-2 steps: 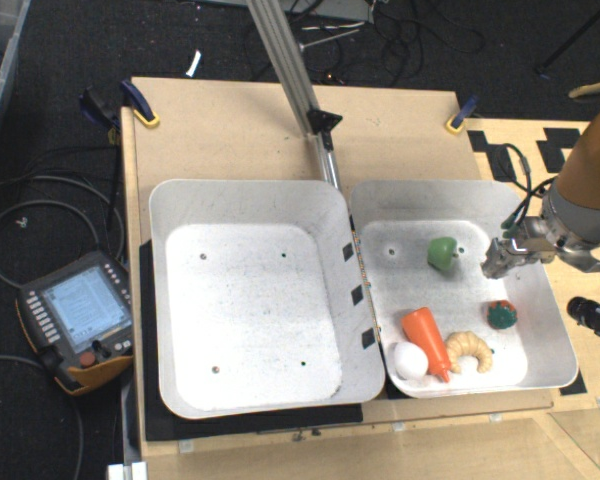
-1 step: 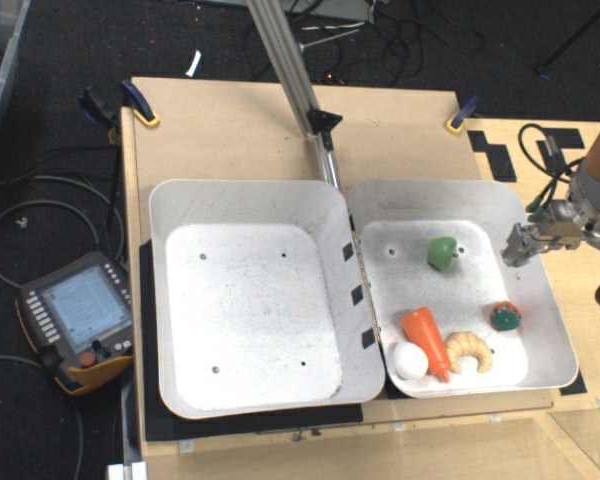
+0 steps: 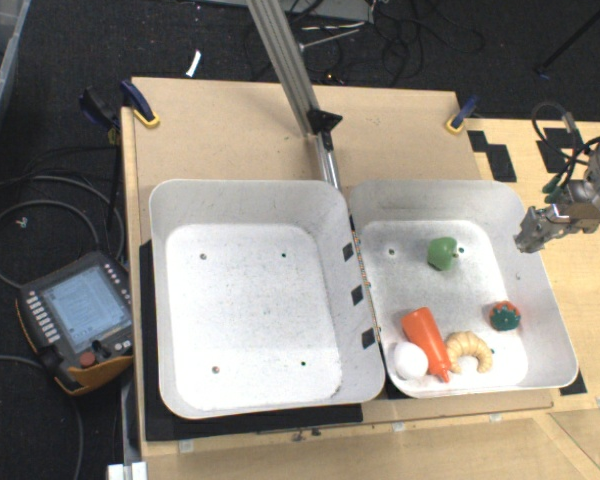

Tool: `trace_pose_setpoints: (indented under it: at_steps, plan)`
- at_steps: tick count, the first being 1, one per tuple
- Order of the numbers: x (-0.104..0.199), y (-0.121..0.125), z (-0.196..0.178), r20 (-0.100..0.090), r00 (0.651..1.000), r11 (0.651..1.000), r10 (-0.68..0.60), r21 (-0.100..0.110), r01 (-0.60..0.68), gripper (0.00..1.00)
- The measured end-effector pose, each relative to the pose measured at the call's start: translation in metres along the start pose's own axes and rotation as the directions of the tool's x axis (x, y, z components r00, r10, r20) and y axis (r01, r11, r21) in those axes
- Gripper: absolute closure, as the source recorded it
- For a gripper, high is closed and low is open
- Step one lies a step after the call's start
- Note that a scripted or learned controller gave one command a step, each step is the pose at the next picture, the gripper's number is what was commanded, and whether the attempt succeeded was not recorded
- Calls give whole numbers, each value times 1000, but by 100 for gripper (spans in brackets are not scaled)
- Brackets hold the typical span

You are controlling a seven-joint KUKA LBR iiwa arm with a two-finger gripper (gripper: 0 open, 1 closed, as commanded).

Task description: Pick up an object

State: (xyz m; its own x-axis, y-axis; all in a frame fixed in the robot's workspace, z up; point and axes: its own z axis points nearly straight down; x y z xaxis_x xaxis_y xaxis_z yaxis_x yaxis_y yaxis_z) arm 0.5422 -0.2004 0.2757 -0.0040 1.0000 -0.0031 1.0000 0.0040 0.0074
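Nearby, green toy (image 3: 442, 253), orange carrot (image 3: 427, 342), white ball (image 3: 411, 361), croissant (image 3: 470, 350).

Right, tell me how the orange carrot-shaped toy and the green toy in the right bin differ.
The orange carrot-shaped toy is long and tapered; the green toy is short and rounded. The orange one lies near the front of the right bin, touching a white ball; the green one sits alone toward the back. The orange one looks clearly larger. Both lie in the same bin, apart from the tool.
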Motion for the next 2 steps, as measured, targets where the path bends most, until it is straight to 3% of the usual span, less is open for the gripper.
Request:
trace_pose_setpoints:
  at_steps: [2]
  plan:
    - [99,7,7,-5,1000,1000,-4,8,4,100]
